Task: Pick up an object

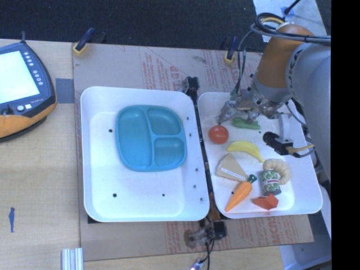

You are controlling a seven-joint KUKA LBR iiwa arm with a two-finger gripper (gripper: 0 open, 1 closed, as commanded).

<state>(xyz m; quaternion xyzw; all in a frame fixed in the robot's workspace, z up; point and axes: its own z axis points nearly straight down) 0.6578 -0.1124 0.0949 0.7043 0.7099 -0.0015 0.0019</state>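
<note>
Pale wood and a sheet of printed cardboard make up the bench [140, 72] we work on, and we take the right bin [306, 198] as our landmark. Just beside it on its left edge sits the left bin [98, 201], bearing a blue divided plate [151, 138]; well apart from it, at the bench's far left, rests an orange-rimmed tablet [22, 94]. Over the right bin's far end hangs our grey arm [298, 66], and the gripper [243, 110] is low at the bin's back wall, above or against a flat green piece [246, 124]; whether the claw is released or clenched we cannot tell from this slant, and we see nothing clearly between it. Any toy in this bin would serve as the task's thing. Within the bin, going down in size: a pale cheese wedge [229, 167] near the middle, a yellow banana [246, 149] just behind it, a carrot [241, 194] towards the front, a pretzel-like roll [277, 167] by the right wall, a red tomato [219, 133] by the left wall, a little green can [270, 181] and a red scrap [266, 202] at the front. We judge these to be light, stiff, hollow plastic with slick skins, not fragile. The green piece looks thin, so we would pinch across its narrow width; the tomato would roll, so its middle is the safest grip.
</note>
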